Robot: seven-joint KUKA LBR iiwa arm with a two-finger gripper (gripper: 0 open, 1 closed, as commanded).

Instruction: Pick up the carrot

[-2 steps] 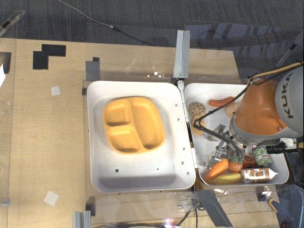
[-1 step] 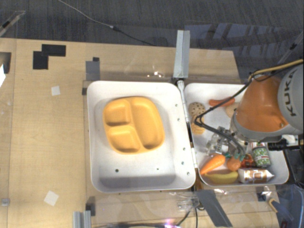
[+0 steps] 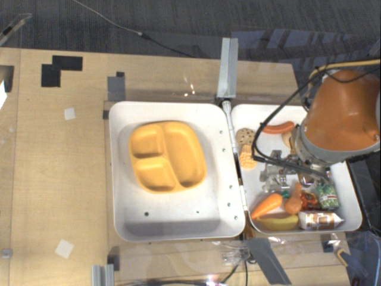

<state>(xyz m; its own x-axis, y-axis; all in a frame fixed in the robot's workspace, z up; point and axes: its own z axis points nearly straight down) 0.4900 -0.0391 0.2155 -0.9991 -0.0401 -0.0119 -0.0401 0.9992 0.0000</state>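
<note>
Near the bottom of the frame, at the lower edge of the right bin (image 3: pixel 355 219), the carrot (image 3: pixel 266 205) lies tilted, its thick end up and to the right. It touches a banana (image 3: pixel 278 222) just below it and sits just beside a small orange fruit (image 3: pixel 293 205). A white carton (image 3: pixel 320 220) and a green packet (image 3: pixel 327 196) crowd the same corner.

That crowding is the main risk, as I judge it: a descent slightly off line could close on the banana or the orange fruit instead, or nudge the carrot against the bin wall so it rolls away. Its tapered, smooth body could also slip out of a pinch made near the thin end.

Just above the carrot, the gripper (image 3: pixel 275 180) hangs over the middle of the right bin, a tangle of grey metal parts; whether it is spread or closed cannot be told here, and nothing is seen held in it. Its cable loops toward the upper left. Behind it the orange-banded wrist bulks in from the right edge, hiding part of the bin. Farther up lie a corn cob (image 3: pixel 246 156), a cookie (image 3: pixel 243 137) and a sausage (image 3: pixel 278 127). In the left bin (image 3: pixel 122 171) rests a yellow divided plate (image 3: pixel 167 155).
</note>
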